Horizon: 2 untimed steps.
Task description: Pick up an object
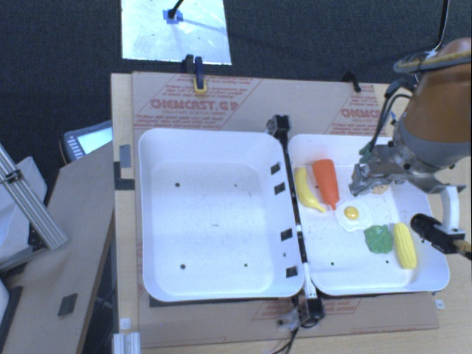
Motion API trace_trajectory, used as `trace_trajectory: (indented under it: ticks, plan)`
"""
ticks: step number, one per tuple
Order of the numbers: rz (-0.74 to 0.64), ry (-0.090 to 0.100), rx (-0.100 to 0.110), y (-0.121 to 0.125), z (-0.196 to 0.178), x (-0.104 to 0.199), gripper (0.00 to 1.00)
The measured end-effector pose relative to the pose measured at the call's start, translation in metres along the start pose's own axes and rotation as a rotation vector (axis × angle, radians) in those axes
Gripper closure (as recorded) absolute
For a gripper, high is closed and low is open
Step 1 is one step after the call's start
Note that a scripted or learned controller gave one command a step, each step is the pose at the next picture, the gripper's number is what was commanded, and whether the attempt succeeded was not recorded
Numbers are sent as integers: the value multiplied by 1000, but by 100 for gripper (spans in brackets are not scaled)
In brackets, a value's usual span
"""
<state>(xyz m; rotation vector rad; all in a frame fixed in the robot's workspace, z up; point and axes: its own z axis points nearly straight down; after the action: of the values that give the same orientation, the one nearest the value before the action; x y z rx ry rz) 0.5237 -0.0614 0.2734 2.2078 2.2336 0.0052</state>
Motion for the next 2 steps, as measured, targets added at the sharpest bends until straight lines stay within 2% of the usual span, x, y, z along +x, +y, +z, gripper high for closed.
trace_trajectory:
  ticks: [1, 2]
  plan:
    - [13, -1, 9, -40, 59, -18, 100]
    - [-1, 0, -10, -14, -43, 46, 100]
